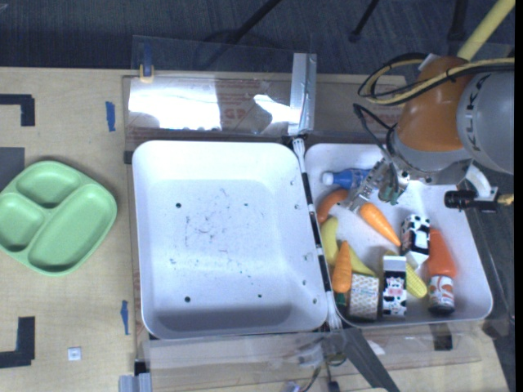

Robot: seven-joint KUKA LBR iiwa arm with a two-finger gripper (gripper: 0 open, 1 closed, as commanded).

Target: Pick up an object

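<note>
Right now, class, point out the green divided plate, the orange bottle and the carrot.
green divided plate (54,216): camera view, on the ridge between compartments.
orange bottle (440,261): camera view, on its body.
carrot (380,221): camera view, mid-length.

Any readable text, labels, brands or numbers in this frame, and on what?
"KU": partial letters on the arm, cut off at the frame edge.
Cow-print cartons: label too small to read.
Orange bottle: label blurred.
Tape roll: print illegible.
</note>
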